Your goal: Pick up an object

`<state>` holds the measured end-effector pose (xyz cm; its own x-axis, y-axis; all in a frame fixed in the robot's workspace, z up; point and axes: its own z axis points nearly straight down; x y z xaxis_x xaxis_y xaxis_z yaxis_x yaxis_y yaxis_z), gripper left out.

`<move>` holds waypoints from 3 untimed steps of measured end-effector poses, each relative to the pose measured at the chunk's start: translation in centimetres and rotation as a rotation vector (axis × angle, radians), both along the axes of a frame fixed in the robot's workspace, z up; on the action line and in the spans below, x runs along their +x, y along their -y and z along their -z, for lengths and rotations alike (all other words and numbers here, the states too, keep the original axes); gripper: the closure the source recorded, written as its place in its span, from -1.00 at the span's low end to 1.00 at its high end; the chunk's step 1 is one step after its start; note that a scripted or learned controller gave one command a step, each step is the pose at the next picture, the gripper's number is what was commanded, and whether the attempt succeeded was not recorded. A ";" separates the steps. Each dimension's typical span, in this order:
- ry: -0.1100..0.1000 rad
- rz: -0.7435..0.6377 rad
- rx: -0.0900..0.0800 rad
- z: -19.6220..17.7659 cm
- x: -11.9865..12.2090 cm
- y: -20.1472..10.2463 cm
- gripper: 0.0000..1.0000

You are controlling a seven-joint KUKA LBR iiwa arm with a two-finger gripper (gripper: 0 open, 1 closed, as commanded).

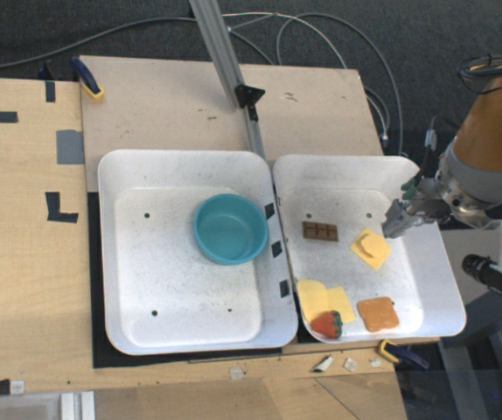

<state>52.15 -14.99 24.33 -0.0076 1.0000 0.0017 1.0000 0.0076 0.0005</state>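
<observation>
The gripper (400, 220) hangs over the right-hand bin (426, 300), near that bin's right wall, with the grey arm (478, 160) and its orange band reaching in behind it. Nothing can be seen between its tips, and whether it is apart or together cannot be told at this slant.

Taking the right-hand bin as the landmark: a yellow block (372, 249) lies in its middle, just below and left of the gripper, close to it but whether the two touch cannot be told. A small brown chocolate bar (320, 231) lies left of the yellow block, toward the bin's left wall. At the bin's front left a flat pale yellow piece (321, 297) lies with a red strawberry-like toy (326, 325) resting on its front edge. An orange square like a cracker (378, 313) lies at the bin's front, right of the strawberry toy.

The left-hand bin (128, 234) sits against the right-hand bin's left wall and holds a blue bowl (230, 227), upright, near the shared edge. A grey metal bar (220, 46) slants down from the top to the gap between the bins' back corners. Both bins rest on the wooden worktop (24, 191), which carries patches of dark tape to the far left. Cables (338, 33) loop behind the right-hand bin.

No brand, label or writing can be read on anything.
</observation>
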 end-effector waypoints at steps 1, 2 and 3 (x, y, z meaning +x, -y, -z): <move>-0.002 0.002 0.000 0.5 1.5 -4.3 1.00; -0.002 0.000 0.000 -0.2 2.4 -10.0 1.00; -0.002 0.001 0.000 -0.5 3.2 -14.8 1.00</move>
